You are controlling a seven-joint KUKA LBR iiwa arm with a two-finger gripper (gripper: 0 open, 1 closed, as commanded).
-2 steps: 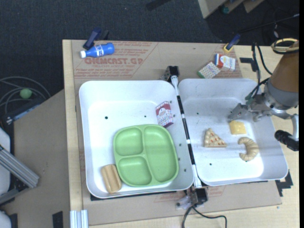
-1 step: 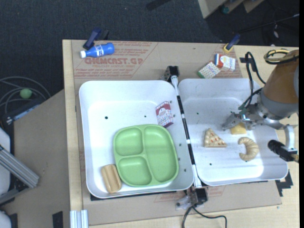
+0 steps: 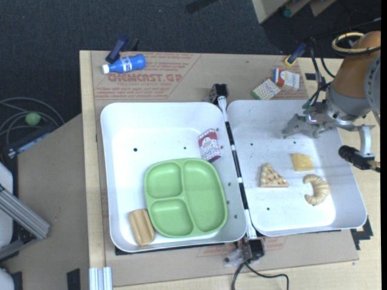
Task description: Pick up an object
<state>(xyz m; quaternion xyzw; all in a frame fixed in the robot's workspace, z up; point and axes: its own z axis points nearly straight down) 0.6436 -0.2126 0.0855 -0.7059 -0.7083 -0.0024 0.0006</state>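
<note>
Right bin (image 3: 338,219) — three foods, gripper (image 3: 304,127) above

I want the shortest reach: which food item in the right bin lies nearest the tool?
The yellow cheese block, just below the tool; pizza slice and croissant lie farther.

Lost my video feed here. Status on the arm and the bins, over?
Gripper low over right bin, top end, holding nothing seen. Pizza slice, cheese, croissant lie below it, untouched. Nothing in the way.
</note>
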